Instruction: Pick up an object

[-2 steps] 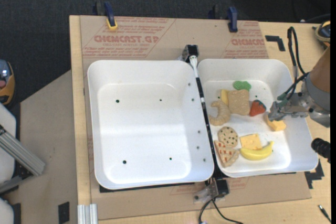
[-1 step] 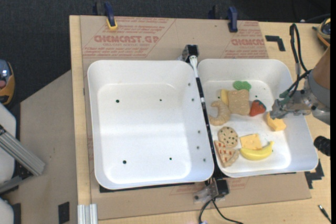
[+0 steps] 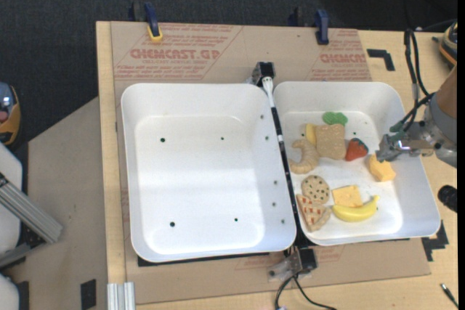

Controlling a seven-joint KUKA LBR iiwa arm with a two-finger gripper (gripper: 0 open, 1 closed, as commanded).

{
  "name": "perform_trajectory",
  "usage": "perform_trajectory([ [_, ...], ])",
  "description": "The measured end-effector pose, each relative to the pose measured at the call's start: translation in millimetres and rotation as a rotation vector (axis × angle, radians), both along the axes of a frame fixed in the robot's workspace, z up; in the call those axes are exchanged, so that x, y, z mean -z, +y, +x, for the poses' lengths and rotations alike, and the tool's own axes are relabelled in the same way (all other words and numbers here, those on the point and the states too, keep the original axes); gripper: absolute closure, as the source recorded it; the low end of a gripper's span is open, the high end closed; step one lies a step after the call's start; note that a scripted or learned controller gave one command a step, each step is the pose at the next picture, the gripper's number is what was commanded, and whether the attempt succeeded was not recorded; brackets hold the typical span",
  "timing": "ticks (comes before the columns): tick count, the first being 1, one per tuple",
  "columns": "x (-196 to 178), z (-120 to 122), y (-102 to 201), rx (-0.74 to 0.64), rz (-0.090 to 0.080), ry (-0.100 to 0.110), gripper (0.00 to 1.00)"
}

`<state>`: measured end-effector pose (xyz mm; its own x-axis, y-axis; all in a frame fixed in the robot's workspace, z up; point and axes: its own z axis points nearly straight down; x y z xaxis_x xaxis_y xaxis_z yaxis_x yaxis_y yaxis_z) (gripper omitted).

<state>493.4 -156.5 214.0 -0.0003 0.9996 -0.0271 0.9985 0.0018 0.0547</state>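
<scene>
Low over the right bin (image 3: 414, 214), tool (image 3: 383, 150) just above a cheese wedge (image 3: 382, 170).

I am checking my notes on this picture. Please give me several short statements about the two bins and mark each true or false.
1. The yellow plastic banana lies in the right white bin. True.
2. The left white bin holds the round speckled cookie. False: the cookie lies in the right bin.
3. The red strawberry lies beside the tan toast slice. True.
4. The gripper hovers over the left bin. False: it is above the right bin, by the yellow cheese wedge.
</scene>
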Motion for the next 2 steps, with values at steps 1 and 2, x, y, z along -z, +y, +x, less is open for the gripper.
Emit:
perform_trajectory([
  [1, -10, 1, 0, -0.001, -0.002, -0.002, 1.00],
  [2, -25, -14, -14, 0.001, 0.025, 0.052, 1.00],
])
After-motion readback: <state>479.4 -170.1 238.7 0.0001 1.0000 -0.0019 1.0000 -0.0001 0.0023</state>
